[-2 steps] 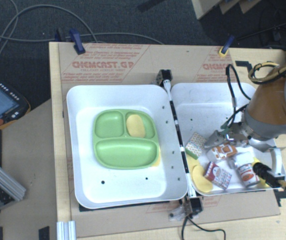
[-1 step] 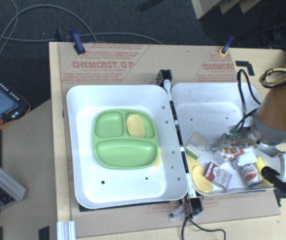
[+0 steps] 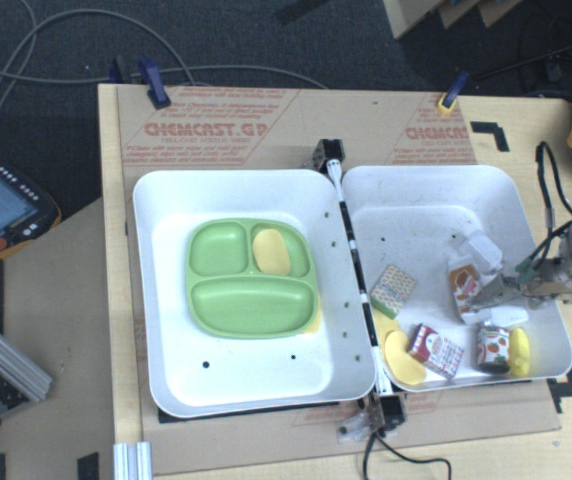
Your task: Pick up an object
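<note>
Nearest: yellow disc, red-white packet and small carton crowd the right bin's front edge. Gripper is low beside a white-red pouch, likely target; finger spread unreadable, nothing visibly held. Farther left, green tray in left bin.
</note>
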`<state>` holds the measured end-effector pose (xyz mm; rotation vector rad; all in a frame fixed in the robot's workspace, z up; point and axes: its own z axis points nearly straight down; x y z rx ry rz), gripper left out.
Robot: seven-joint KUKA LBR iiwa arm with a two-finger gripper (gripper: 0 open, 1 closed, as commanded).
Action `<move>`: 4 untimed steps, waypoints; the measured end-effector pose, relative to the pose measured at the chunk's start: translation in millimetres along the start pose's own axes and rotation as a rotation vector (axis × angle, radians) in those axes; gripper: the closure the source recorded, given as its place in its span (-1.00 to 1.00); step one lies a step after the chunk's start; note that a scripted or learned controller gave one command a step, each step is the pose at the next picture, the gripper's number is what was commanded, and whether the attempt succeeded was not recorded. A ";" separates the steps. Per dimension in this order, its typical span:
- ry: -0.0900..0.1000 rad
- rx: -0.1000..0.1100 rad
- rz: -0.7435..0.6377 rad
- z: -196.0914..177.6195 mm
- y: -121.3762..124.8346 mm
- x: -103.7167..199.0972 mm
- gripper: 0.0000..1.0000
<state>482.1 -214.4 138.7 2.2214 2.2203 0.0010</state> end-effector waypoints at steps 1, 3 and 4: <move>0.000 0.001 -0.002 54.6 42.1 26.4 -1.00; 0.000 0.000 -0.002 47.0 59.0 82.1 1.00; 0.001 0.000 -0.002 -46.2 75.7 149.5 1.00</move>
